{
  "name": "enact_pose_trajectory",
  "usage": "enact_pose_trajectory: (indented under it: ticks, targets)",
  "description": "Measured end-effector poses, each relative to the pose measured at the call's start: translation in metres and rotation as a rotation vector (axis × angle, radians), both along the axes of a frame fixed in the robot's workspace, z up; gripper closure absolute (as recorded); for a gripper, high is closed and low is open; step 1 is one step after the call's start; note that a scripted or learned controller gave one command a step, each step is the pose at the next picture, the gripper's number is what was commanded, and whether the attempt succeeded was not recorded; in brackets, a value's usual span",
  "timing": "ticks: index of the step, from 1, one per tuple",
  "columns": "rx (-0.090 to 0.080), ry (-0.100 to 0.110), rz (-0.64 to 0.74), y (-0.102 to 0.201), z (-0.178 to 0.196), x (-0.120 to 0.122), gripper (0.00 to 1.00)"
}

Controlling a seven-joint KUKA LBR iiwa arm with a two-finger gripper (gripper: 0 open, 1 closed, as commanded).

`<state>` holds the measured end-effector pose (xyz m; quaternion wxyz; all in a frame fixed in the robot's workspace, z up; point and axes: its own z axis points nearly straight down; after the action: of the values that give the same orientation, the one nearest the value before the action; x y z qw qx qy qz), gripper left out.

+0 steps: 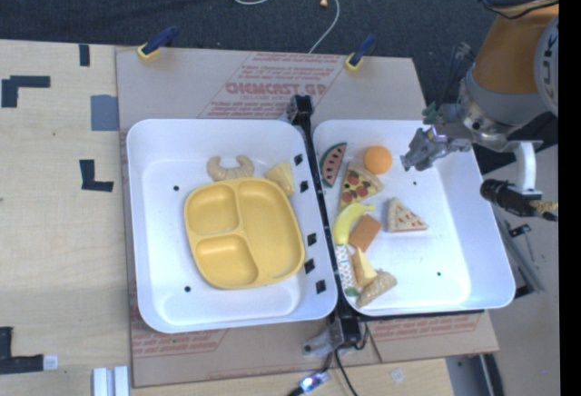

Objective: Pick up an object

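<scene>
- Camera view: toy food crowded along left wall of right bin (pixel 472 231): melon slice (pixel 333 162), pizza (pixel 359 183), banana (pixel 349 220), sandwich wedge (pixel 404 217); orange (pixel 378 159) nearest, likeliest pick.
- Left bin (pixel 154 231) taken up by yellow tray (pixel 243 232), so pick likely from right bin.
- Gripper (pixel 421 152) above right bin's far right side, near orange, apart from it.
- Finger opening: cannot tell. Nothing seen held.

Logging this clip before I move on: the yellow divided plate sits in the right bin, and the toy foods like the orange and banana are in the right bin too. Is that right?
Not quite. The camera view shows the yellow divided plate in the left bin, not the right one. The rest holds: the orange and banana lie in the right bin.
</scene>
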<state>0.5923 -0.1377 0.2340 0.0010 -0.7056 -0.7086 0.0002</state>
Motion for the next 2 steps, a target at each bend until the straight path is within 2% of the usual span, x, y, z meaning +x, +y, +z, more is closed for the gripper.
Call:
enact_pose_trajectory:
  ticks: [1,2]
  targets:
    - [0.000,0.002,-0.001,0.046,0.005,-0.035,1.00]
    - [0.000,0.003,0.000,0.094,-0.009,-0.065,1.00]
